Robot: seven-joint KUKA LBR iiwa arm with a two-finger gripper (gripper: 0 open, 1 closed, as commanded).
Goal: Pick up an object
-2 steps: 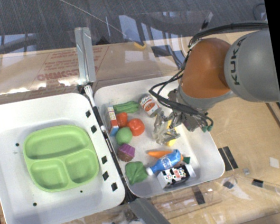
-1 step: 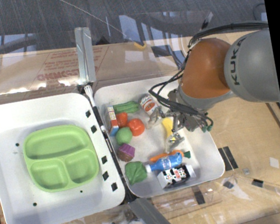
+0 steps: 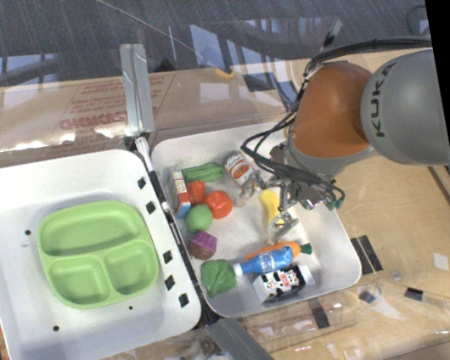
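Note:
The right bin [image 3: 332, 238] holds several small items. At its back lie a green vegetable [image 3: 204, 172], a small can [image 3: 238, 166] and a red-and-white carton [image 3: 180, 189]. Two red fruits [image 3: 219, 204], a green lime [image 3: 199, 218] and a purple piece [image 3: 203, 243] sit left of centre. Near the front lie a green leafy toy [image 3: 218, 277], a blue bottle with an orange cap [image 3: 269, 259] and a black-and-white can [image 3: 282, 281]. My gripper [image 3: 285, 212] hangs low in the middle of this bin, right beside a yellow item [image 3: 270, 201]. Nothing is visibly held.
The left bin [image 3: 6, 256] holds a green divided tray [image 3: 95, 251]. A metal divider post [image 3: 136, 87] stands at the back between the bins. Cables loop off the wrist [image 3: 326, 118] above the right bin's back right corner.

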